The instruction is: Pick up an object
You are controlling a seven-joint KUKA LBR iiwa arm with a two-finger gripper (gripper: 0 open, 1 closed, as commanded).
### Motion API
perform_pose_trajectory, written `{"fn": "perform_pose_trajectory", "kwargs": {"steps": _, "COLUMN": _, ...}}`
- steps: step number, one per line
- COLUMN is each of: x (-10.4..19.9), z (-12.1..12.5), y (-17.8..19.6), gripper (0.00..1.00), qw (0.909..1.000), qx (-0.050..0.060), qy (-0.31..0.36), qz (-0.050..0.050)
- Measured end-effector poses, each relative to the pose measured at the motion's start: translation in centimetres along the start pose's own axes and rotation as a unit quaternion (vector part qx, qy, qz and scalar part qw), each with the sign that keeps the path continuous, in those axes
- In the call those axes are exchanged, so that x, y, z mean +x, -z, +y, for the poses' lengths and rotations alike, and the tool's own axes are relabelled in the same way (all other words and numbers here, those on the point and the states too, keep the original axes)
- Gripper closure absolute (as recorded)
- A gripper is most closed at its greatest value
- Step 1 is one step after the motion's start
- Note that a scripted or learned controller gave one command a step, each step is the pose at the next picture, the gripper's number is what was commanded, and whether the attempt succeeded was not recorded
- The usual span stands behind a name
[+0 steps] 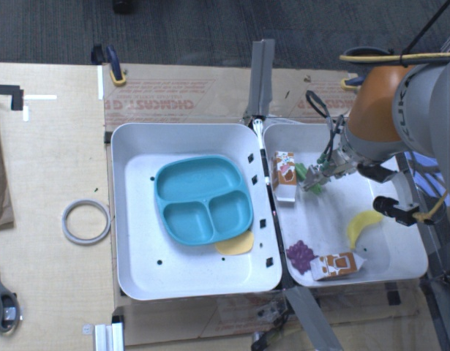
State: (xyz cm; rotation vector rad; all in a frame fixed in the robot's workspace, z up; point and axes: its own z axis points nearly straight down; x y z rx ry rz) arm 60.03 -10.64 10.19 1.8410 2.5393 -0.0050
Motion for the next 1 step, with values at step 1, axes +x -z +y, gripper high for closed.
{"fn": "perform_pose_trajectory", "kwargs": {"steps": 1, "x": 3.8, "z": -4.09, "y": 11.89, "gripper": 1.0, "qw": 0.9995, "qx": 0.0, "qy": 0.032, "qz": 0.002}}
